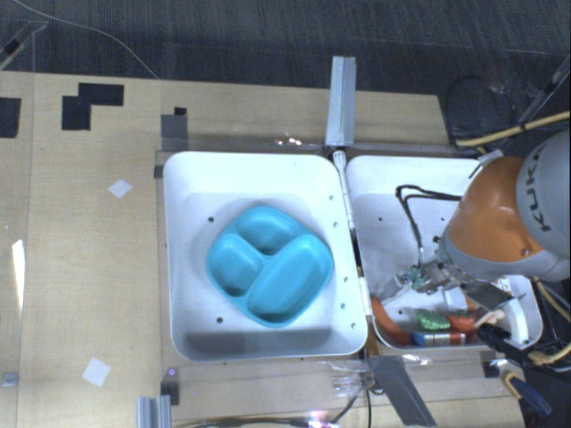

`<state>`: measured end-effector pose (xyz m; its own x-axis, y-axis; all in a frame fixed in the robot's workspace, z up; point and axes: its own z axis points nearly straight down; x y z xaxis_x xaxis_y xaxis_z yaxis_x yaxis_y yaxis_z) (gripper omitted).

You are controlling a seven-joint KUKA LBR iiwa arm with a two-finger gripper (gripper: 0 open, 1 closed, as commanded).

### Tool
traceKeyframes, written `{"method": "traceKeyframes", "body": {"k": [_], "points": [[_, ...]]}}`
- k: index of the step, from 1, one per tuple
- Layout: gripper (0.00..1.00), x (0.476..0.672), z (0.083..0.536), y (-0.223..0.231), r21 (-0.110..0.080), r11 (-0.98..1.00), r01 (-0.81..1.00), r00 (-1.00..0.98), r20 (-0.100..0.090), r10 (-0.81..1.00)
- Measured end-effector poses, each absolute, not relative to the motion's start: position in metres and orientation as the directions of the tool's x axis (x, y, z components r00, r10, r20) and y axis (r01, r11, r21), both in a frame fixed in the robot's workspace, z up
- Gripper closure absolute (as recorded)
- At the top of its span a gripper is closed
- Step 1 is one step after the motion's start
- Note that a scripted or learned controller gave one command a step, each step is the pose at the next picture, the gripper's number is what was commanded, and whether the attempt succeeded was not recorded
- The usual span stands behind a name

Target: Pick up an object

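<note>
Blue divided tray (269, 264), three compartments, sits tilted in left bin (187, 239), roughly centred on the floor. Grey arm (508, 226) with orange band reaches over right bin (384, 194) from the right edge. Gripper (426, 279) low over that bin's near half, just above a small clutter of objects. Fingers hidden among wrist hardware and clutter; cannot tell how far open, nor whether anything is held. Clutter along near wall of right bin: orange curved piece (385, 319), green item (432, 322), red-orange piece (462, 324), close together. Black cable (415, 205) loops across right bin's far half. Pale wooden worktop (80, 266) around both bins.
</note>
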<state>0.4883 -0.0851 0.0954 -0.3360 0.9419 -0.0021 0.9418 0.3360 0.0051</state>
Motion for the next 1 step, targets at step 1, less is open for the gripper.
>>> {"method": "traceKeyframes", "body": {"k": [1], "points": [[0.0,0.4983,0.1856,-0.0237,0.006,0.593,0.805,-0.593,-0.004,0.805]]}}
